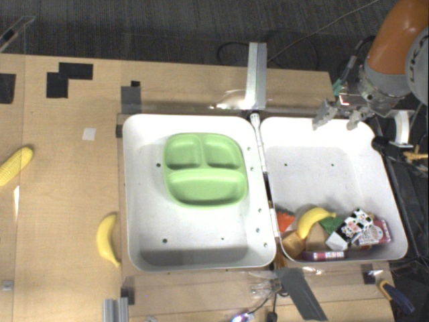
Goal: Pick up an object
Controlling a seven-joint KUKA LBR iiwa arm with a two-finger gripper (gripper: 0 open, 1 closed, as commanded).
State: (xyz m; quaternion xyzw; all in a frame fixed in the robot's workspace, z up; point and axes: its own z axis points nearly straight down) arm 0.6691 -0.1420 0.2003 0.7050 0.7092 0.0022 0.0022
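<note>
Gripper (338, 117) spread, nothing pinched; two white bins (144, 180); one green tray (204, 168); two bananas (107, 239).

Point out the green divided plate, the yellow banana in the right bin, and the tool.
Green divided plastic plate (203, 168): camera view, its centre ridge.
Yellow banana in right bin (311, 219): camera view, its curved back.
Tool (337, 116): camera view, between its fingertips.

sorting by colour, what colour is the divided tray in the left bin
Light green tray, plain with no pattern, seen clearly in the camera view.
</note>
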